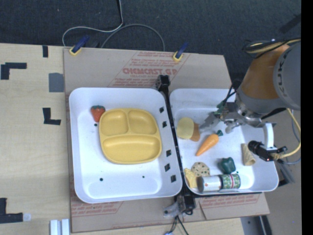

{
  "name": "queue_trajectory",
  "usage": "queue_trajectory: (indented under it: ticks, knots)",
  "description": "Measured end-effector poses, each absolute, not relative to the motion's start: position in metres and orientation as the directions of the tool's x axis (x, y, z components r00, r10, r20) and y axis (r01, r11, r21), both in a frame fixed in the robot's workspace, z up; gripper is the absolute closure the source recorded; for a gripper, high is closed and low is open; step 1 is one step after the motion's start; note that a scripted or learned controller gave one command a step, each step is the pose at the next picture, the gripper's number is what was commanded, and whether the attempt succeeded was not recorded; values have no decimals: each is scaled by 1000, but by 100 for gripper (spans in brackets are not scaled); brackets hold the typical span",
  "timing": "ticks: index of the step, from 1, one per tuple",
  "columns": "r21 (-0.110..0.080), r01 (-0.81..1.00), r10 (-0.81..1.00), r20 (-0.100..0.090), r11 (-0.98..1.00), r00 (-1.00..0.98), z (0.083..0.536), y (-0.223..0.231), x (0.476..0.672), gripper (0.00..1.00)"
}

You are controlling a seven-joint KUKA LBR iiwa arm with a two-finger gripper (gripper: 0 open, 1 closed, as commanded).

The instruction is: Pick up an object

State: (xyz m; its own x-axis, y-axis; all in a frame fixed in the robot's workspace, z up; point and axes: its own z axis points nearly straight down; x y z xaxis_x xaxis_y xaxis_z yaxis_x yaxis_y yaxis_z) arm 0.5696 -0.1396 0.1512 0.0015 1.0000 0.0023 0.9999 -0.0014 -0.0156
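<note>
Seen from above at a slant, two shallow white bins are set side by side on a sheet of cardboard [146,70] that lies on the bench.

In the left bin [80,146], a yellow tray [130,135] with three compartments is placed near the middle. A strawberry [98,112] is seen just beside the tray's upper left corner, toward the bin's back left corner.

In the right bin [195,99], a pale yellow round piece [185,128] is found near the left wall, touching a small orange wedge [195,132] on its right. A carrot [208,144] lies tilted near the middle. Along the front edge, a cookie [200,169], a can [220,182] on its side and a dark green block [227,165] are grouped close together. A tan piece [248,154] rests near the right wall.

The grey arm [271,80] is reached in from the right over the right bin. The gripper [221,124] is held just above the carrot's thick end, its fingers spread a little with nothing between them. A black fitting [259,151] on a white bracket is seen by the bin's right wall.
</note>
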Motion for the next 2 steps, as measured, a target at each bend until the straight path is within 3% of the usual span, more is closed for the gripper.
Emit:
queue_trajectory:
  ticks: [1, 2]
  knots:
    - [4, 1000, 1000, -4, 1, -1, 84, -111, 537, 0]
    - [8, 1000, 1000, -5, -1, 1, 97, -113, 539, 100]
